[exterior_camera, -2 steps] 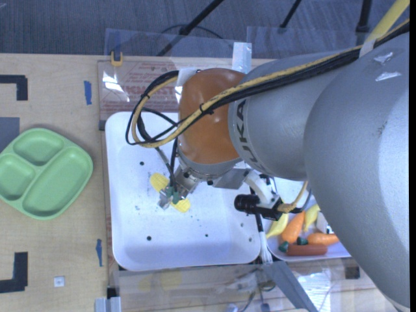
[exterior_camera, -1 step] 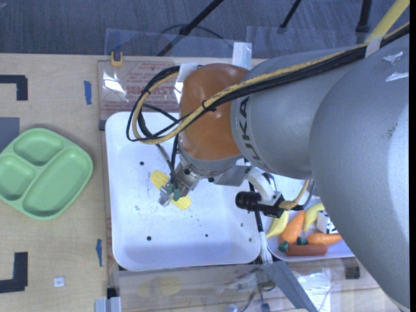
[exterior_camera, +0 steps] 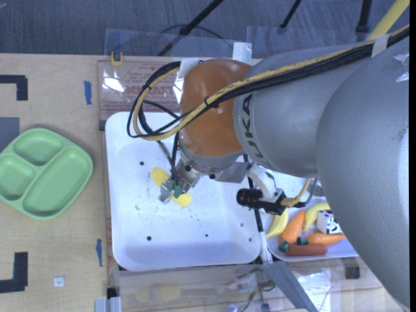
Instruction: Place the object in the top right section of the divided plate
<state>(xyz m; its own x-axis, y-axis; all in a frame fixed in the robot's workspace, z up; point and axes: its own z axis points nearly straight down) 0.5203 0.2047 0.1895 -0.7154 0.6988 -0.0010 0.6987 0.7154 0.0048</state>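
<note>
arm [exterior_camera: 312, 109] hides right bin [exterior_camera: 305, 252], pincer [exterior_camera: 173, 188] blurred

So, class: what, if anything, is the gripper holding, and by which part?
Cannot be told. The gripper sits on the yellow object in the left bin, hiding the contact.

A: What's behind my bench [exterior_camera: 52, 77]?
B: Light wood top with black corner marks [exterior_camera: 16, 86] and blue tape bits [exterior_camera: 87, 91].
A: And beyond it?
B: Grey-blue floor [exterior_camera: 97, 5], probably carpet, it's blurry. Dark tripod legs [exterior_camera: 214, 8] cross it. Light is even.
</note>
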